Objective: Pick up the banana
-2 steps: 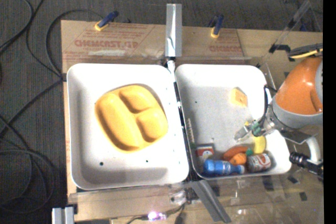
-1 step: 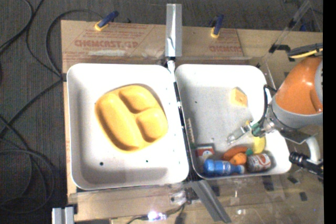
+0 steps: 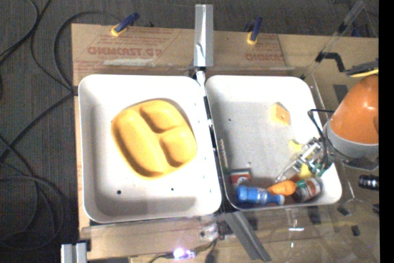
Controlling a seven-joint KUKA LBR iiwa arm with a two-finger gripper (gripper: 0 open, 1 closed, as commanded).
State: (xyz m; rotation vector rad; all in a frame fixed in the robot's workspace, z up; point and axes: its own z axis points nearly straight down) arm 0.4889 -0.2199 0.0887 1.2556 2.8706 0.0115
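We see the gripper low in the right bin, close to its right wall; we can't tell whether it's apart or together. The banana is a pale yellow sliver just up-left of the gripper, mostly hidden. Crowded below it along the near wall are a tapered orange carrot, a dark jar and a blue bottle. The smooth white floor left of the gripper is open. The left bin holds a glossy yellow sectioned plate.
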